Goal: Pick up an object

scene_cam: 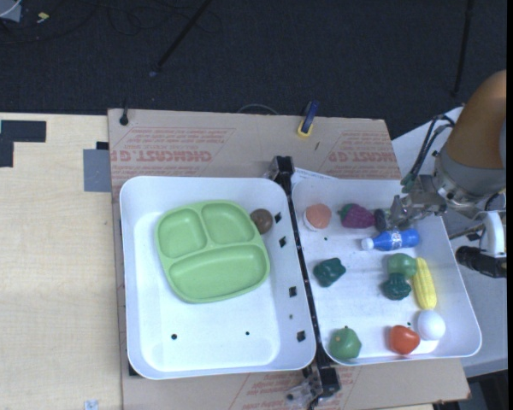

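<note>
As the gripper (399,214) hovered by the blue bottle (392,241), the approach was underway.
Whether it was open could not be told; the bottle lay in the right bin (462,336), and descent probably came next.

Even overhead light; soft shadows; slightly blurry.

- Fixed above the tabletop (43,254), looking down at a slant.
- Far enough back to take in both bins whole: left bin (145,331), right bin (462,314).
- Dark floor across the top of the view, beyond the tabletop's far edge.
- Arm (479,135) entering from the right side.
</note>
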You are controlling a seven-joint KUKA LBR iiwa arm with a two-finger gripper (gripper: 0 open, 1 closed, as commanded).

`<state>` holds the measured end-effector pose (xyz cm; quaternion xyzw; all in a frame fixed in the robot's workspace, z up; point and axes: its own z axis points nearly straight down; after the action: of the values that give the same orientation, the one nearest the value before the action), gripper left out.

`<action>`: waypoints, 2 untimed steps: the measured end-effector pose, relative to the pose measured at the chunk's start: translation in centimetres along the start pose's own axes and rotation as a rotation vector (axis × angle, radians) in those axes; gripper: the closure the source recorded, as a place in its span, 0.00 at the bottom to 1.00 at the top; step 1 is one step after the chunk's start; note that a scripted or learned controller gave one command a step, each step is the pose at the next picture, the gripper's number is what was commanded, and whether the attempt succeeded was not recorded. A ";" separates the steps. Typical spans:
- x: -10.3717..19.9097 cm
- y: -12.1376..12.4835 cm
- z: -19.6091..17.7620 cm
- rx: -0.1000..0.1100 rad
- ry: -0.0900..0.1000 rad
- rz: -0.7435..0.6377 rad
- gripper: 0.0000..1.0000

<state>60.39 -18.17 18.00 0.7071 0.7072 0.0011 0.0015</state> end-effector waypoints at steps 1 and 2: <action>-0.1 0.1 -5.1 -0.001 0.000 0.000 1.00; 4.5 1.5 -5.5 0.003 0.003 -0.004 1.00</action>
<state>61.83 -13.66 23.52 0.7058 0.7084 0.0008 -0.0006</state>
